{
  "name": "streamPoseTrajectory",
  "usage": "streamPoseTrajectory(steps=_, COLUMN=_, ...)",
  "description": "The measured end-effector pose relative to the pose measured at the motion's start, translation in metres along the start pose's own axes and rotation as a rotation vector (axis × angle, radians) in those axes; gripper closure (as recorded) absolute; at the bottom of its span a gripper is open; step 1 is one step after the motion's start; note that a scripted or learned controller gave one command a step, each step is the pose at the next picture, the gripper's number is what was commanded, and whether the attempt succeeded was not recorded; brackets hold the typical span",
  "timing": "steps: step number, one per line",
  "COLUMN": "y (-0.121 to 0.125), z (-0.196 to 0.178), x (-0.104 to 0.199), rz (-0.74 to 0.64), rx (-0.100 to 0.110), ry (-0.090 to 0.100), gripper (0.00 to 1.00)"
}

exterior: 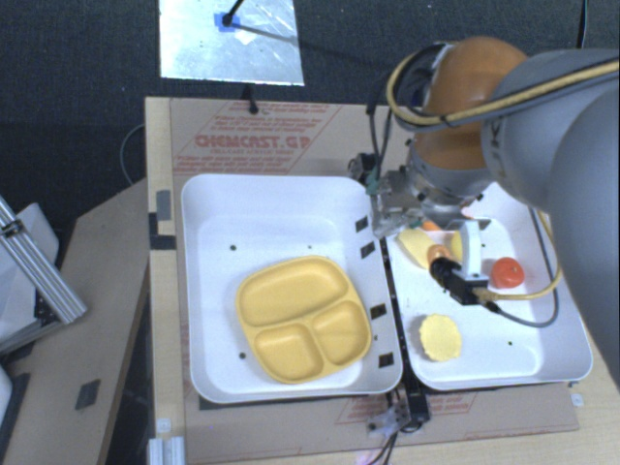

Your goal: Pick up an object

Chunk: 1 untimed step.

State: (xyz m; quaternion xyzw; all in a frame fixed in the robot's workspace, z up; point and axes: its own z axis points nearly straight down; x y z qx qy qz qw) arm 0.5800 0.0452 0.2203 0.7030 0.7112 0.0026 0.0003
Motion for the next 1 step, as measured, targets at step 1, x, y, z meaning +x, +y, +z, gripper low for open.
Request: streamPoseTrajectory(steps=1, y=0.0115, z=-0.0103, x=0.0456, rz=0.001, rx=0.001, ry=0.0, gripper=1.0)
